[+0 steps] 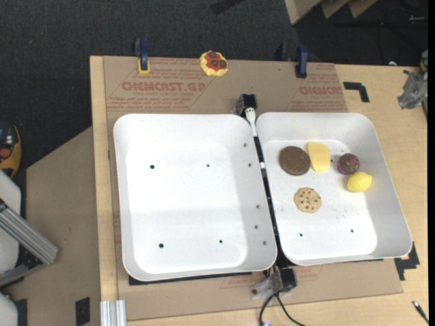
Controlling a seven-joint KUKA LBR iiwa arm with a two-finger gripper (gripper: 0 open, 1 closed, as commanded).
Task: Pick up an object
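Black cable (pixel 273 309) trails at the bench's near edge; no pick has begun.
Speckled round cookie (pixel 308 200), brown disc (pixel 294 160) and yellow block (pixel 319 156) lie in the right white bin (pixel 380 229); the grey gripper (pixel 412 90) sits well apart, spread or closed I cannot tell.

Left bin (pixel 136 182) offers a wide flat floor across the middle of the frame; right bin (pixel 380 202) is crowded in its upper half, where the brown disc (pixel 295 160), yellow block (pixel 319 156), purple ball (pixel 349 163) and yellow ball (pixel 359 182) sit close together, disc and block touching; the cookie (pixel 308 200) lies just below them; that bin's lower strip is open floor; blue clamps (pixel 143 53) stand along the bench (pixel 102 114) top edge.
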